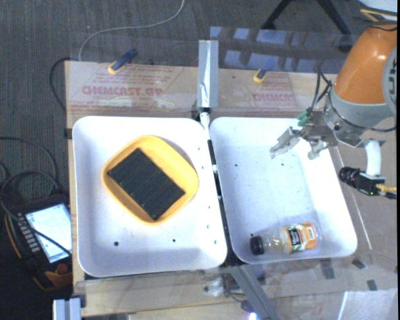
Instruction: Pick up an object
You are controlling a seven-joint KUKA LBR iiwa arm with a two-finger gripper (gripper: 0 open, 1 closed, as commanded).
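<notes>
Gripper (299,145) hangs open over the right bin (253,179), upper right of frame. Bottle (285,239) lies along that bin's bottom edge; yellow dish (151,179) sits in the left bin (93,152).

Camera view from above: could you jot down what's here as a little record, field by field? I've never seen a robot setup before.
left bin: holds a yellow dish
yellow dish: has a dark ribbed pad lying in it
right bin: holds one small bottle
bottle: lying on its side near the front wall, dark cap pointing left, labelled
arm: reaches in from the right, orange band above the wrist
pincer: open, above the right bin's back part, nothing between its fingers, well apart from the bottle
</notes>
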